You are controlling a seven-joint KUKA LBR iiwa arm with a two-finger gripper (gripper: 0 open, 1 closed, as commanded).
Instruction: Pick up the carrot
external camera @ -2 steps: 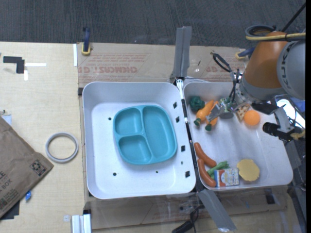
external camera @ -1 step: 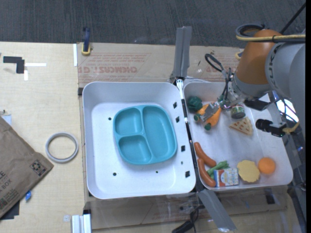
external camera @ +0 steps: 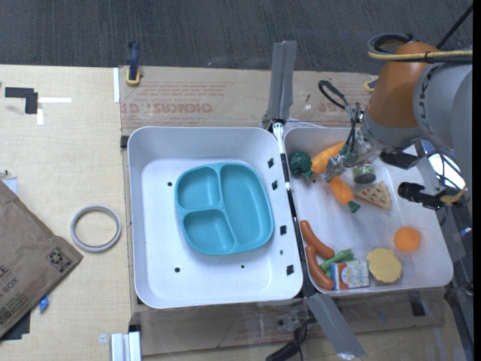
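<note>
I have the tool (external camera: 347,159) down at the carrot (external camera: 328,158) in the right bin's (external camera: 434,273) far corner, its grip state unreadable, so next I'd confirm closure before lifting.

Orange carrot (external camera: 328,157) w/ green top (external camera: 301,162) near right bin's (external camera: 443,273) far-left corner. Both bins white. Teal plate (external camera: 224,207) in left bin (external camera: 143,224). Red-orange sausages (external camera: 316,239) by right bin's left wall; orange ball (external camera: 407,239), yellow disc (external camera: 384,265), poss. a biscuit.
</note>
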